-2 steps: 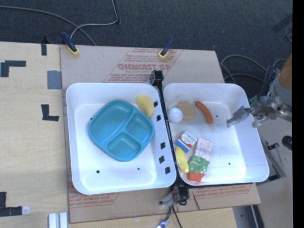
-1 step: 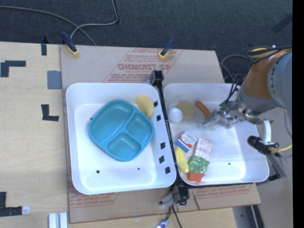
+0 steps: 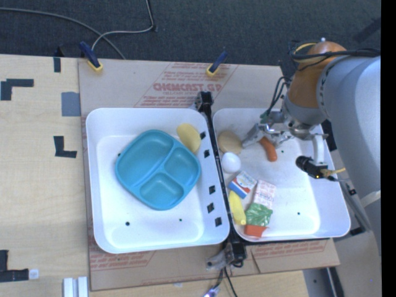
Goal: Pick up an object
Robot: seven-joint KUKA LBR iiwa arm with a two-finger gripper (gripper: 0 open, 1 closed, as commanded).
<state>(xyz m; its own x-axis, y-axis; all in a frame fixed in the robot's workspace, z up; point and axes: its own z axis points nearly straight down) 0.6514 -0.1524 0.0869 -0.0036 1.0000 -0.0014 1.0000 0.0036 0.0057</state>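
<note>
Orange sausage [image 3: 269, 148] lies just beneath the gripper [image 3: 267, 132]; I read its fingers as spread wide, holding nothing. I'd descend centred, straddling it, then close.

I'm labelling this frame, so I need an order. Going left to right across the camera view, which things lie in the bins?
Blue divided plate → yellow lemon-like piece → white egg → orange sausage, under the gripper.

Gripper [image 3: 267, 133] over orange sausage [image 3: 269, 148].
</note>
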